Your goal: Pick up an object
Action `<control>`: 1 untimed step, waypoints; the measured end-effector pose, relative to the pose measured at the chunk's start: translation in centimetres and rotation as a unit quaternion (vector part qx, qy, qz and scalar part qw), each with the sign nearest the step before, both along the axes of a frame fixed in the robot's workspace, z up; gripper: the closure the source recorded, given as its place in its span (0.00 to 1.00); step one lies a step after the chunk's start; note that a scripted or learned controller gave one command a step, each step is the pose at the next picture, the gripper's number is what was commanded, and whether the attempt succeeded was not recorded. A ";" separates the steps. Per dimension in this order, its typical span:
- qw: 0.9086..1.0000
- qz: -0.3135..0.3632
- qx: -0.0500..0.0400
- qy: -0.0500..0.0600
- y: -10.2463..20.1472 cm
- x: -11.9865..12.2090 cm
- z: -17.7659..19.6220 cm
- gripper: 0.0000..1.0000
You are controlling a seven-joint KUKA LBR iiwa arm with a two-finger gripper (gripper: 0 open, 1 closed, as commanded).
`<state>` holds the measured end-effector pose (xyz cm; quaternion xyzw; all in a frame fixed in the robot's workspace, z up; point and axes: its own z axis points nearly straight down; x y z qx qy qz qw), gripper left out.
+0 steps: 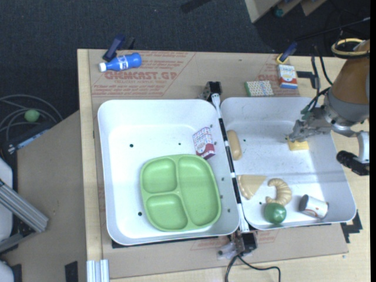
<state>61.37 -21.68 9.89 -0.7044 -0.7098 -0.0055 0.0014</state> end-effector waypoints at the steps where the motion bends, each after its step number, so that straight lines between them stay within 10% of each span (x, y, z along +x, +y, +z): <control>1: 1.000 -0.001 -0.001 0.002 -0.1 -0.2 -0.2 0.00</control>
